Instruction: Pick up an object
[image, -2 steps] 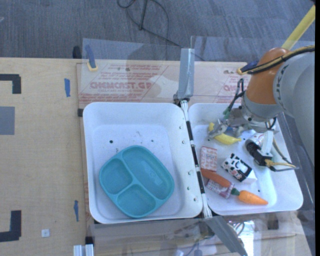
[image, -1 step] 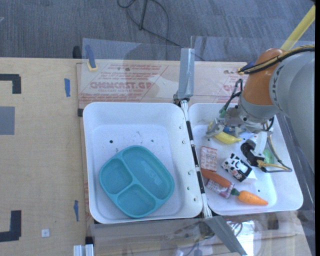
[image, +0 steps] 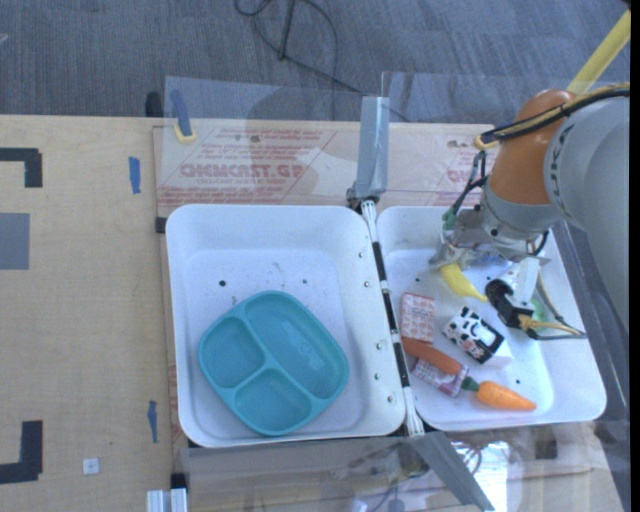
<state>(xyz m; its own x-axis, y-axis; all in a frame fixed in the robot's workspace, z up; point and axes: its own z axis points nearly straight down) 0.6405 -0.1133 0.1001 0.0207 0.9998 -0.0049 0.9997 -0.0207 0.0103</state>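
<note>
- Nearest me, in the right bin, an orange carrot toy lies along the near edge. Just behind it are a black-and-white piece and a pink printed packet beside the dividing wall.
- The left bin holds a teal divided plate towards its near edge, well away from the arm.
- Further back, a yellow piece lies tilted in the right bin's far half. It looks to me like the object being gone for.
- The tool is low over the bin's far side, right above the yellow piece's far end, very near or touching it.
- I cannot tell whether the tool is spread or pressed together, as the wrist hides it.
- I'd judge this as the reach-and-grasp step, with nothing visibly held. The next move calls for settling squarely over the yellow piece, closing, then lifting straight up.
</note>
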